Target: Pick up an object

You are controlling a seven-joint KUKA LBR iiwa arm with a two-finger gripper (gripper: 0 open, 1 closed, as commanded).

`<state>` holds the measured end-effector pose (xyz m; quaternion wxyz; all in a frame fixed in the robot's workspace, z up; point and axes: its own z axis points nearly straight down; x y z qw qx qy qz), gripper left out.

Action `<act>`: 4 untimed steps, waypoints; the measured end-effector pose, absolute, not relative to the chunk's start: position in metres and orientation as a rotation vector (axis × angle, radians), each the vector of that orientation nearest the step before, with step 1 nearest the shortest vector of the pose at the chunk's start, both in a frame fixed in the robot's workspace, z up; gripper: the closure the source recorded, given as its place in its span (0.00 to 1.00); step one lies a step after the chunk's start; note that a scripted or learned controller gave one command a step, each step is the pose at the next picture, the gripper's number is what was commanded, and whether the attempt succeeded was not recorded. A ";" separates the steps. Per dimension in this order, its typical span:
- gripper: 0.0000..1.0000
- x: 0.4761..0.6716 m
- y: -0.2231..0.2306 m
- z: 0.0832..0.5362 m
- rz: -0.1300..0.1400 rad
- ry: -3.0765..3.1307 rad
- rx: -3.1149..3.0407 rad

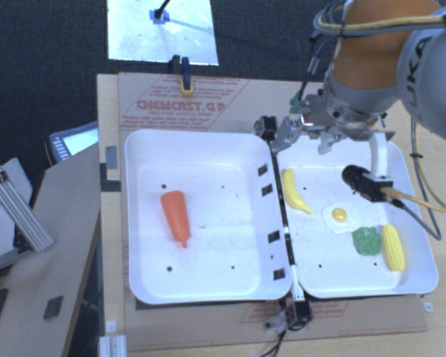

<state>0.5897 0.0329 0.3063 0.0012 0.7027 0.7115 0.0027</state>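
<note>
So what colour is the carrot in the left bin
Orange: the carrot lies alone in the left bin, clear in the camera view.

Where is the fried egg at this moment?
The fried egg lies in the right bin, between the banana on its left and the green piece and corn on its right.

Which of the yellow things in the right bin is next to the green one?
The corn, at the right bin's far right, touching the green piece. The banana lies apart, by the divider.
</note>
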 end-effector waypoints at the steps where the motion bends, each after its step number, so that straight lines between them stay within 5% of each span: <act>1: 0.00 0.590 0.033 0.306 0.008 2.234 2.206; 4: 0.00 0.590 0.033 0.306 0.008 2.234 2.206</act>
